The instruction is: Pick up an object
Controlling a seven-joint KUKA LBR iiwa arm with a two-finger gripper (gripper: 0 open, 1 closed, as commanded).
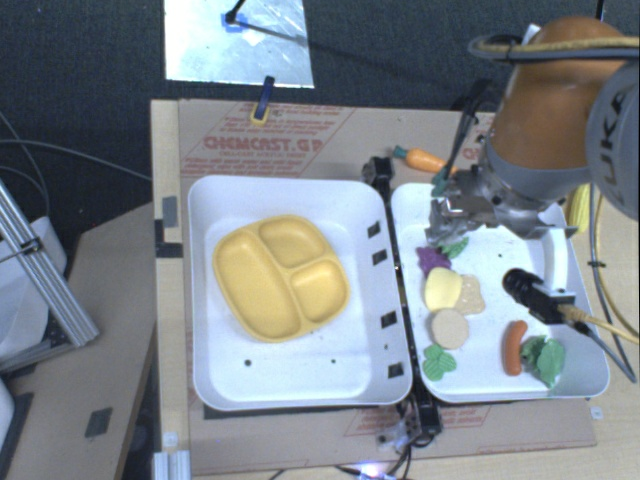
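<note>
My hand: my hand [446, 230] hangs low over the far left corner of the right bin [482, 366]; I cannot tell how wide it stands, and I see nothing held in it.
Just under my hand: a small green leaf [458, 249] lies at its tip, and a purple piece [432, 260] lies beside the leaf, towards the bin's left wall.
Next out: a yellow piece [441, 290] sits below the purple one, touching a pale beige piece [469, 295] on its right.
Further down the bin: a round tan disc [448, 328] lies under the yellow piece, with a green leafy piece [438, 362] near the front edge.
Front right of the bin: a red sausage [514, 348] stands lengthwise, just beside a green floret [546, 359].
Behind the bin: a carrot [424, 158] lies outside it, on the cardboard sheet [300, 140].
Left bin: the left bin [232, 360] holds a yellow divided plate [280, 278] near its middle.
Counter: the counter [100, 268] carries both bins side by side.
</note>
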